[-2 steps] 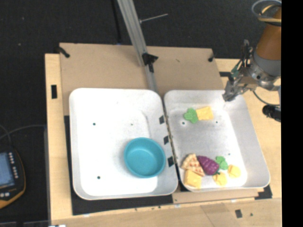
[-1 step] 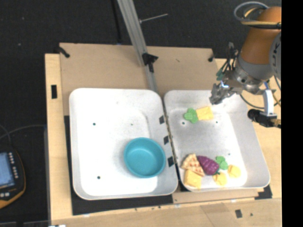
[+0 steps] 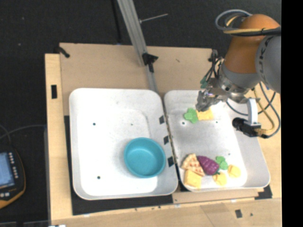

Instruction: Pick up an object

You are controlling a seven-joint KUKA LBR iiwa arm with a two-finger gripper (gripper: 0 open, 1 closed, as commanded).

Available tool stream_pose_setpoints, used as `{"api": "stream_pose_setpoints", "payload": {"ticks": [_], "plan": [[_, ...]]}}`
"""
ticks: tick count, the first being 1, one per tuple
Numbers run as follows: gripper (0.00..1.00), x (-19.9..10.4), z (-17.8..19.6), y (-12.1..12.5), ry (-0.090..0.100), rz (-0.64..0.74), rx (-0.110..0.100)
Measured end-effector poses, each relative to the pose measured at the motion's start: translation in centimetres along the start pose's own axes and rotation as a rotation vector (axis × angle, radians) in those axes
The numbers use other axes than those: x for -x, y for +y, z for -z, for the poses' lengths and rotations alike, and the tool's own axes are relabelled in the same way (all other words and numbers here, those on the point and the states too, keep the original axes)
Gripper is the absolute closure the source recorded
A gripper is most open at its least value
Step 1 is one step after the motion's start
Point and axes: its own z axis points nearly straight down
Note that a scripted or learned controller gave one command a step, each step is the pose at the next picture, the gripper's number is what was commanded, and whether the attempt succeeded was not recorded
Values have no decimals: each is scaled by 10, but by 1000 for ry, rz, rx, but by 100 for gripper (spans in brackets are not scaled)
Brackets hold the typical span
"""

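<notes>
My gripper (image 3: 204, 104) hangs over the far part of the right bin (image 3: 208, 136), directly above a small yellow piece (image 3: 206, 115). A green toy piece (image 3: 191, 116) lies just left of the yellow one. The fingertips sit close to the yellow piece, and nothing is seen lifted between them. At the near edge of the right bin lies a cluster: a waffle-like yellow piece (image 3: 190, 162), a purple toy (image 3: 207, 164), a yellow block (image 3: 192, 178), a small green piece (image 3: 221, 163) and more yellow bits (image 3: 233, 171).
A blue bowl (image 3: 144, 157) sits in the left bin (image 3: 94, 126), near its right front corner. A grey pole (image 3: 135, 32) slants up from between the bins at the back. A handheld controller (image 3: 8, 174) lies off the bench at the left.
</notes>
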Motion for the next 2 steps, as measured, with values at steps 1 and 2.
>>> {"api": "stream_pose_setpoints", "payload": {"ticks": [1, 2], "plan": [[100, -49, -4, -23, 0, 0, 0], [100, -105, -1, -46, 2, -1, 0]]}}
